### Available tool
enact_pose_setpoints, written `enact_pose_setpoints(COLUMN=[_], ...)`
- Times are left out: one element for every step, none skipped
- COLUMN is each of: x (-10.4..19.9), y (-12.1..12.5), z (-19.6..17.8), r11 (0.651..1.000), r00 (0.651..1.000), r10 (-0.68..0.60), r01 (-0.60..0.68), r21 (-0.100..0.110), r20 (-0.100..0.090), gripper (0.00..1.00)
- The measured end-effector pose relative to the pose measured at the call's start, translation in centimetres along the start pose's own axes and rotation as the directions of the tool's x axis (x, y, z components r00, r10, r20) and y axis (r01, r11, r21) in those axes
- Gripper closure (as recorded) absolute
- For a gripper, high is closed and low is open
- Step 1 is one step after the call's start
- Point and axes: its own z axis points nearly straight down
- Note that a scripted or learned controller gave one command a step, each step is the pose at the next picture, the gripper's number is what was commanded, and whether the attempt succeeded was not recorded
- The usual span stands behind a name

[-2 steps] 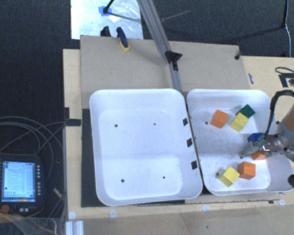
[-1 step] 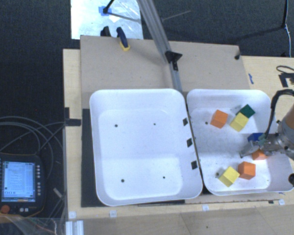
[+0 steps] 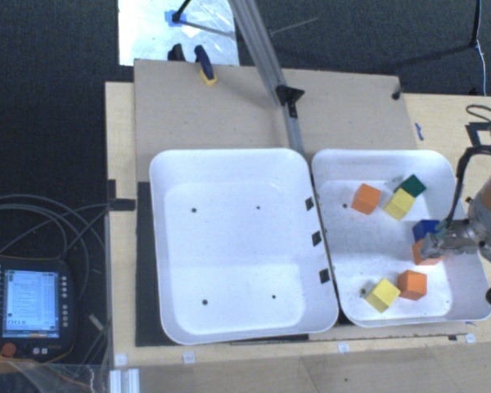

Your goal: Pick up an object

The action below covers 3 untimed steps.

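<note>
Dark carpet surrounds my desk (image 3: 229, 113). Blocks cluster in the right bin (image 3: 344, 170), and my hand (image 3: 432, 244) is low at its right side, over an orange block (image 3: 425, 256) beside a blue one (image 3: 426, 228), presumably targeting it; whether it grips, I cannot tell.

Both bins, the left (image 3: 237, 244) and the right (image 3: 356, 174), look like smooth white plastic with a faint sheen, and they sit on a surface (image 3: 254, 109) of matt, pale brown board that looks like cardboard or fibreboard. The blocks, such as the orange one (image 3: 366, 198) and the yellow one (image 3: 383, 294), have flat, matt painted faces, like wood or foam. The floor (image 3: 45, 72) is a dark, rough carpet, the slanting pole (image 3: 258, 39) reads as brushed grey metal, and the pendant (image 3: 29, 305) has a glossy screen in dark plastic.
</note>
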Motion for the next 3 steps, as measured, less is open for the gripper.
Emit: enact_pose_setpoints(x=[-0.3, 0.2, 0.1], y=[0.3, 0.2, 0.5], z=[-4.4, -9.0, -14.4], r11=[1.000, 1.000, 1.000], r00=[1.000, 1.000, 1.000], r10=[-0.001, -0.002, -0.002], r01=[0.001, 0.002, 0.002], r21=[0.008, 0.007, 0.006], r20=[-0.004, -0.004, -0.004], gripper=[1.00, 1.00, 1.00])
